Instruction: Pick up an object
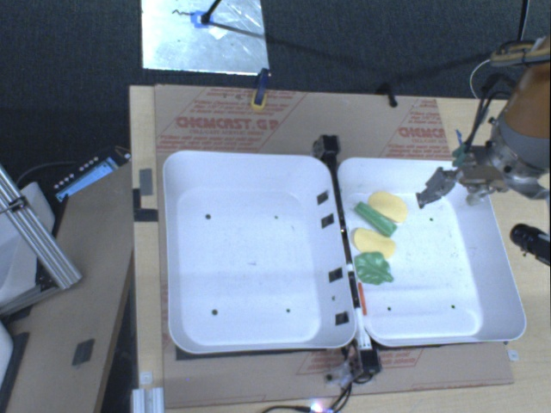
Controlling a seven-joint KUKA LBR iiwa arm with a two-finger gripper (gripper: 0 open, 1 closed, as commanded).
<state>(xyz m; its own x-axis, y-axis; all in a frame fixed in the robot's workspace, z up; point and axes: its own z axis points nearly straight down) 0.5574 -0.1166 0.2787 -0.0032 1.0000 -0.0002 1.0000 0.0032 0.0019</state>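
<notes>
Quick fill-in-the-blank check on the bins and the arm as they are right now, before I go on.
1. All the toy pieces lie in the ____ bin.
2. The gripper hangs to the ____ of the upper yellow piece.
3. The green cylinder lies between two ____ pieces.
4. The leafy green piece is the ____ one to the camera.

Missing words: right; right; yellow; nearest

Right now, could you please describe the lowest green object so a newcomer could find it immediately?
Take the right bin; a column of four small things lies by its left wall. The green lumpy piece is the nearest to the camera, touching a yellow piece above it, and shorter than the green stick.
</notes>
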